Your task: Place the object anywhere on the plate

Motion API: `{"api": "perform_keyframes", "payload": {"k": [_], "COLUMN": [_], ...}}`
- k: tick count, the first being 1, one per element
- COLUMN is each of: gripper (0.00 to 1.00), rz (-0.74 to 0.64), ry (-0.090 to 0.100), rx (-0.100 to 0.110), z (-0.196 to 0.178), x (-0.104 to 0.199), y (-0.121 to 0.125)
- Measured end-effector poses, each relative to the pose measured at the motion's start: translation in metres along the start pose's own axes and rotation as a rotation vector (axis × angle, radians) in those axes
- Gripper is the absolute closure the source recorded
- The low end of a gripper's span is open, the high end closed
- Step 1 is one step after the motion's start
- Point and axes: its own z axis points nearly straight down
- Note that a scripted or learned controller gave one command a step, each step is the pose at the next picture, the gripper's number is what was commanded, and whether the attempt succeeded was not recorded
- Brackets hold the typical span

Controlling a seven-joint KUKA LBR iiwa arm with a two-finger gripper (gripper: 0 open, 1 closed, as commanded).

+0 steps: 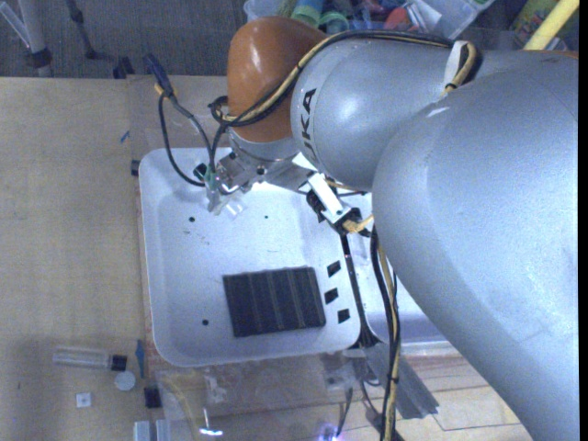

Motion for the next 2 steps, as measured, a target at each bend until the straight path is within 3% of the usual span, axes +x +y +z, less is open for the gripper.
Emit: {"api": "perform_keyframes", "payload": {"k": [1,2], "gripper": [1.00,1.00], "rz": [-0.416,-0.283], "ry": [0.004,0.000], "rx": [0.004,-0.001], "z": [-0.046,0.037], "x": [0.027,-0.002], "y": [-0.063,0.002]}}
